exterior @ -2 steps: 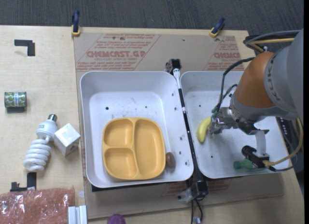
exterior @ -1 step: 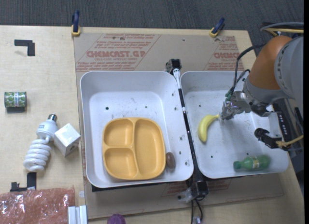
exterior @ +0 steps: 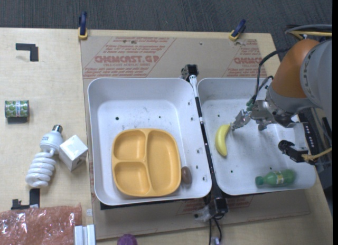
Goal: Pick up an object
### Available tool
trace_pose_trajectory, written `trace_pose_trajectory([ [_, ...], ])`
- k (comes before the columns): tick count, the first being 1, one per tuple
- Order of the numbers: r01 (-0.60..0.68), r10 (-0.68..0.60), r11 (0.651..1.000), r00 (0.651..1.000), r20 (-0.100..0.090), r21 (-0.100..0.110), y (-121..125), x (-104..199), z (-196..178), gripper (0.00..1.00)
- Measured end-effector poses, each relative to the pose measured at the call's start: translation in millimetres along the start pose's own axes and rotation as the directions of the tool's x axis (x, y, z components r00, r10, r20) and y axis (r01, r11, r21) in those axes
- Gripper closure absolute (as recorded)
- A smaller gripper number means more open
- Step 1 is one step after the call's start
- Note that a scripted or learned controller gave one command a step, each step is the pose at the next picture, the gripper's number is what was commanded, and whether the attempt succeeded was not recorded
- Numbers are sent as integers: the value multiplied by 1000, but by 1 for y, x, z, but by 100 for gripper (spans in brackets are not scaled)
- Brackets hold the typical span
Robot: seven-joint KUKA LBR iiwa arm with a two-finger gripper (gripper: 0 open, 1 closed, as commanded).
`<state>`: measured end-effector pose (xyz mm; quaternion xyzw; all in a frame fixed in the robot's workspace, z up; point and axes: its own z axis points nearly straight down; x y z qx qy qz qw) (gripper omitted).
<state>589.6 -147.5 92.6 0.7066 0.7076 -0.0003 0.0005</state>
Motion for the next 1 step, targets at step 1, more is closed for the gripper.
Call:
trace_pose_trajectory([
  [1,-3,3,1000,1000,-1,0,-61,31,0,0],
])
